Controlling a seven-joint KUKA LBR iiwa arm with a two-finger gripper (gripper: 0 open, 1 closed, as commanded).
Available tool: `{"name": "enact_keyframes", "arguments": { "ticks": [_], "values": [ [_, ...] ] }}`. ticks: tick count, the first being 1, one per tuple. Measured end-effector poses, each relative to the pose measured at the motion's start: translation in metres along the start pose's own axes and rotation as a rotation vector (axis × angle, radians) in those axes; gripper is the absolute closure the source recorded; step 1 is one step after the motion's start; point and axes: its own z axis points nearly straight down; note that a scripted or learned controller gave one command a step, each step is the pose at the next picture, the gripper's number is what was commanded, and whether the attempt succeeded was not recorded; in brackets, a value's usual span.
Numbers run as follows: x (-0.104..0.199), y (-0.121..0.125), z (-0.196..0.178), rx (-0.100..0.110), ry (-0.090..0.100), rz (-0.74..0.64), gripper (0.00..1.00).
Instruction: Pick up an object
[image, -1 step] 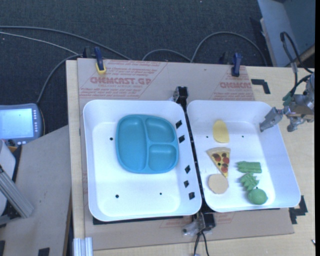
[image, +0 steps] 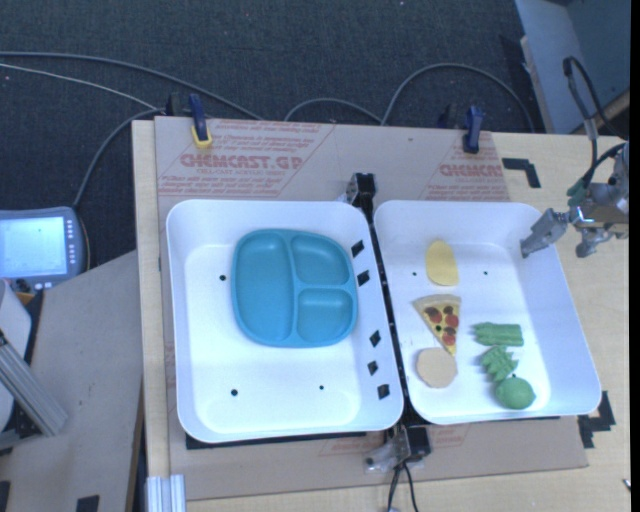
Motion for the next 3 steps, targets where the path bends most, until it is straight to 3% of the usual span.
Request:
{"name": "enact_keyframes", "arguments": {
  "ticks": [1, 3],
  "values": [
    [0.004, 0.002, 0.042, 0.003, 0.001, 0.000, 0.00],
    [0.006, 0.003, 0.161, 0.003, 0.001, 0.000, 0.00]
  ]
}}
